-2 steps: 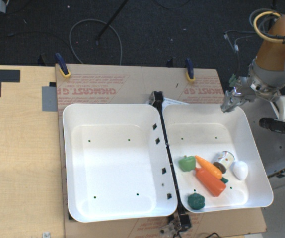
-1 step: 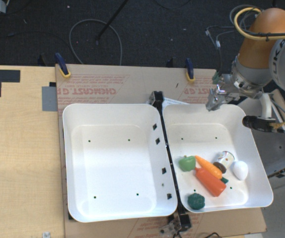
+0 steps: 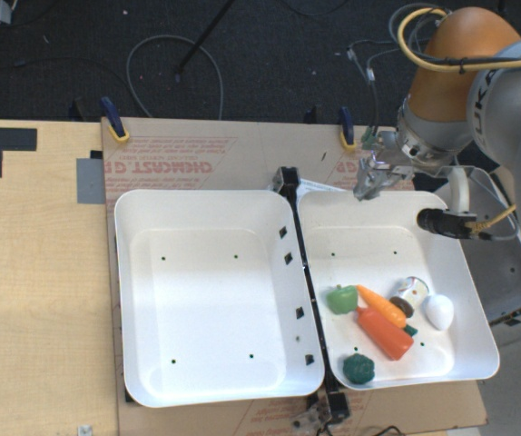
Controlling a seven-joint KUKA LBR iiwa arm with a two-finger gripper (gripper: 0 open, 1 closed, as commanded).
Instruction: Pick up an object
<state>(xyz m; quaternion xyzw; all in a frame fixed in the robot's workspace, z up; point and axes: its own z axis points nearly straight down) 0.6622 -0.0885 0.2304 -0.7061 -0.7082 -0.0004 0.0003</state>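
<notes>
We saw the claw above the right bin's far rim; whether it gaped we couldn't tell. Nothing picked: the carrot lay well below.

A dark floor fills the far part of the scene, with thin black cables looping and trailing across it. Nearer, a pale wood-grain surface spreads across the left side, marked with black tape patches and one grey patch near its far edge. A sheet of brown cardboard with reversed red lettering lies on the surface, held at its far edge by two blue-and-yellow clamps. Lighting is even and soft.
</notes>
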